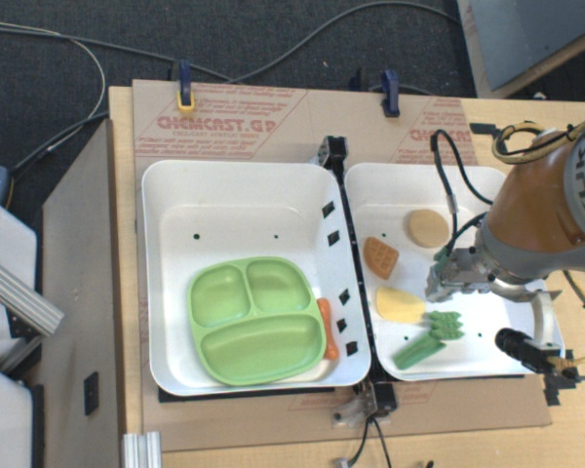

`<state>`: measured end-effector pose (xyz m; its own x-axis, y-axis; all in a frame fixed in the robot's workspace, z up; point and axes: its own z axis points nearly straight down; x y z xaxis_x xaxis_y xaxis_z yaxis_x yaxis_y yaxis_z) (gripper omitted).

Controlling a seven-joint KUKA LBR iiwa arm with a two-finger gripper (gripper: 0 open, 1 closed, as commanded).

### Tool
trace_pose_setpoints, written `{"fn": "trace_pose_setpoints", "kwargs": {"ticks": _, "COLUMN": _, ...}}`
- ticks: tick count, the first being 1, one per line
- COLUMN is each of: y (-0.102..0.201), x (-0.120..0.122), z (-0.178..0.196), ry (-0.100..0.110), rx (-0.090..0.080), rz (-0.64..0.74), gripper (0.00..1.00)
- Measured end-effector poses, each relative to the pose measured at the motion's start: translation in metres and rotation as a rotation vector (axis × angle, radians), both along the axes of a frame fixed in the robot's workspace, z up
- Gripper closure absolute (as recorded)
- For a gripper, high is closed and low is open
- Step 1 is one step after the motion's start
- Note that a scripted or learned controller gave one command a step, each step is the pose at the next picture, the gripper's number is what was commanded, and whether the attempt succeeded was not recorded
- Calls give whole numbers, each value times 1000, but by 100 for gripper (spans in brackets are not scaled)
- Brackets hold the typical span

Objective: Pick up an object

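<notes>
Arm enters from the right, orange band above the wrist, gripper [450, 283] low over the right bin [487, 178]. Can't tell how far open it is or whether it has hold of anything; the wrist body hides the business end.

Relative to the gripper:
- green broccoli-like toy [429, 339] just below it, top end right at the gripper's lower edge, contact unclear
- pale yellow piece [400, 305] just to its left, lying on the bin floor
- brown waffle-like piece [380, 256] further left and slightly up
- round tan disc [428, 227] above it, near

Well to the left, in the left bin [166, 213]: green divided tray [256, 318], with an orange carrot-like piece [327, 328] against the tray's right edge.
</notes>
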<state>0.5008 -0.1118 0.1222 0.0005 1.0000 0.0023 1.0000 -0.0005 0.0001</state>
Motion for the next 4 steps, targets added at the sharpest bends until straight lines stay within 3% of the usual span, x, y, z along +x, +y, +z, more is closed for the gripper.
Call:
{"fn": "trace_pose_setpoints", "kwargs": {"ticks": 2, "y": 11, "x": 2, "z": 106, "ry": -7, "rx": -3, "rz": 3, "gripper": 100}}
{"fn": "trace_pose_setpoints", "kwargs": {"ticks": 4, "y": 117, "x": 6, "z": 88, "ry": 3, "rx": 0, "rz": 6, "gripper": 100}}
